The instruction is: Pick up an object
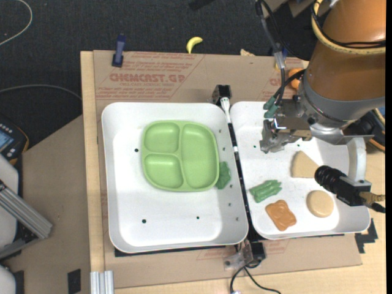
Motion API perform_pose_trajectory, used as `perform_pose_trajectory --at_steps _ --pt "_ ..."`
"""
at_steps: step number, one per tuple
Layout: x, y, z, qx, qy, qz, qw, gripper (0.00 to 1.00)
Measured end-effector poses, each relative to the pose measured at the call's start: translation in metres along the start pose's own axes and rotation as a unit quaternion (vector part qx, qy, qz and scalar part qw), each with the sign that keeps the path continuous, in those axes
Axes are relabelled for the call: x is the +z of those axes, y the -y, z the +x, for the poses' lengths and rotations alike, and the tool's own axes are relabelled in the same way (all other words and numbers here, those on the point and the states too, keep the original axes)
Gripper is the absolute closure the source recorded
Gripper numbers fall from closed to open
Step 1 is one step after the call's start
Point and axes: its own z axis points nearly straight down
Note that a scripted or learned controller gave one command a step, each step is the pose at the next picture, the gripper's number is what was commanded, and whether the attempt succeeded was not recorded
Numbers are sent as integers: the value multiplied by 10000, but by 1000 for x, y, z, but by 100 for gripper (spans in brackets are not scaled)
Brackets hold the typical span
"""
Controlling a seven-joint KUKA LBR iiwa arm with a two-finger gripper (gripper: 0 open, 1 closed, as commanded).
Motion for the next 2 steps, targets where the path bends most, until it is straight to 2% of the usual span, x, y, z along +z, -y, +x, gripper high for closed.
perform_pose_trajectory --at_steps 1,2 --pt "-46 0 52 -50 -12 -41 10000 100" --pt "-78 0 69 -35 -12 -41 10000 100"
